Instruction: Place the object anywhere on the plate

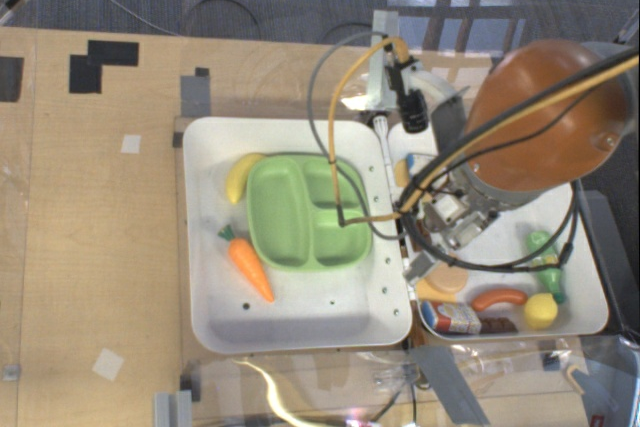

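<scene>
A green divided plate (300, 215) lies in the left bin (290, 325). A yellow banana (238, 177) rests against the plate's far left corner, and an orange carrot (250, 269) lies by its near left side. My gripper (420, 263) hangs low over the left edge of the right bin (590, 315), just above a round orange piece (445, 285). The wrist and cables hide most of the gripper. Nothing shows on the plate.
The near end of the right bin holds a red sausage (498, 298), a yellow lemon (541, 310), a green piece (541, 242) and a small can (455, 319). The arm's orange band (540, 115) covers the far part of that bin. Cables loop over the plate's right side.
</scene>
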